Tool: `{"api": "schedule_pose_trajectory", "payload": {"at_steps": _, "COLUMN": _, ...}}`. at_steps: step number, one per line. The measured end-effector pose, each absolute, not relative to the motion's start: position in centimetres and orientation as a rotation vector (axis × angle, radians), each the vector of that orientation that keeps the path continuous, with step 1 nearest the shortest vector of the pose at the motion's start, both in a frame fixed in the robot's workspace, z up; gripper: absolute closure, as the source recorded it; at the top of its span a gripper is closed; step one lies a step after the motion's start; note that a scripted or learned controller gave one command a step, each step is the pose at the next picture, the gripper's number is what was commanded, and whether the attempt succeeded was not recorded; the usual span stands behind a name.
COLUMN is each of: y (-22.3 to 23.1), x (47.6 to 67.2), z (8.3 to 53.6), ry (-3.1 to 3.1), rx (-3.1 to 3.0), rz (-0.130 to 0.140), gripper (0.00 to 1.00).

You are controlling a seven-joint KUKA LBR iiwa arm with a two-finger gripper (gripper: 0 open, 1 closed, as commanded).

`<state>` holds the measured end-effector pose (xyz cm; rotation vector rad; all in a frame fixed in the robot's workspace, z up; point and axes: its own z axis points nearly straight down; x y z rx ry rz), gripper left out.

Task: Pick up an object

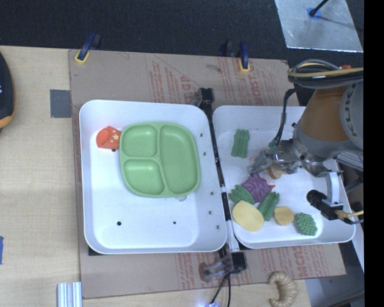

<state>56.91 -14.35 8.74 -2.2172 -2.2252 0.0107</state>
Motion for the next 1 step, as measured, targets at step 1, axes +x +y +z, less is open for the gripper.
{"api": "schedule_pose_trajectory", "payload": {"at_steps": 1, "y": -14.35, "x": 57.15, "z": 10.31, "ry": -2.229, "rx": -2.215, "rz": 0.006, "gripper": 1.00}}
